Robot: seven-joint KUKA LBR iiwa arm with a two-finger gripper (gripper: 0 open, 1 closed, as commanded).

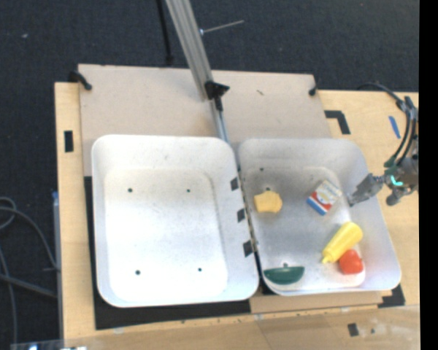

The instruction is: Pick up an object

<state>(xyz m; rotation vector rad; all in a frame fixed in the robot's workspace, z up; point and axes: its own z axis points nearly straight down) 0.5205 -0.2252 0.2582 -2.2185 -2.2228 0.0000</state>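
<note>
Where the two white bins sit side by side on the bench, the right bin (306, 155) serves as the landmark, since everything loose lies inside it. Near the middle of its left half rests a small yellow lump (268, 202). Farther toward the bin's right side, in its upper part, lies a small white carton (323, 197) with red and blue markings. Below that, toward the bin's lower right corner, a yellow bottle (342, 241) lies tilted, its lower end touching a red ball (351, 262) — the two are packed close against each other. At the bin's front wall sits a dark green bowl-shaped piece (284, 273), well apart from the rest. The left bin (102, 195) adjoins the right bin's left wall. Behind the right bin, a slanted metal rail (192, 46) rises away from the gap between the bins.

The gripper (365, 188) hangs at the right bin's right wall, just beside the white carton but apart from it. Nothing shows between its fingers. At this size it is too small and blurred to tell how wide they stand. The carton is the nearest thing to it; nothing else stands between them.
</note>
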